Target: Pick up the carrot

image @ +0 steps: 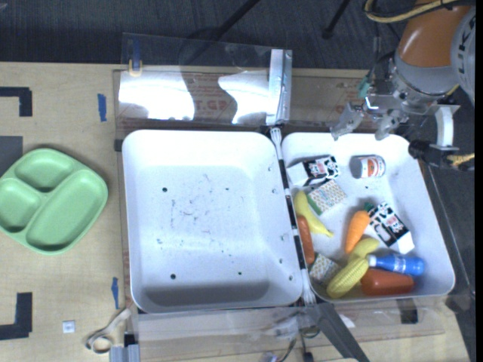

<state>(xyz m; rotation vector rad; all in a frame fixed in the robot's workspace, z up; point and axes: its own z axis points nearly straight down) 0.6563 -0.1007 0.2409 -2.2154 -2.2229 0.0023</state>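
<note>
Hovering at about 1 o'clock in the view, the hand (367, 125) sits over the far rim of the right bin (436, 202), hanging from the grey arm with its orange band (434, 40). Its two fingers (346, 121) point down and are spread apart, with nothing between them.

Just below the hand, toward 6 o'clock, a small can (369, 167) lies on its side, and a black-and-white carton (321, 169) sits at the can's 9 o'clock. The carrot (356, 230) lies near the middle of the right bin, well apart from the hand, tilted with its narrow tip toward 7 o'clock. A second black-and-white carton (392, 226) lies just beside it at 3 o'clock; a banana (311, 211) lies at its 9 o'clock. Below the carrot, a corn cob (352, 271), a blue bottle (397, 263) and a red-orange piece (387, 281) crowd the near corner. Another orange item (305, 238) rests against the bin's left wall.

The left bin (204, 217) sits at 9 o'clock of the right one, walls touching. At the far 9 o'clock edge of the desk (60, 104) lies a green divided plate (50, 200)
</note>
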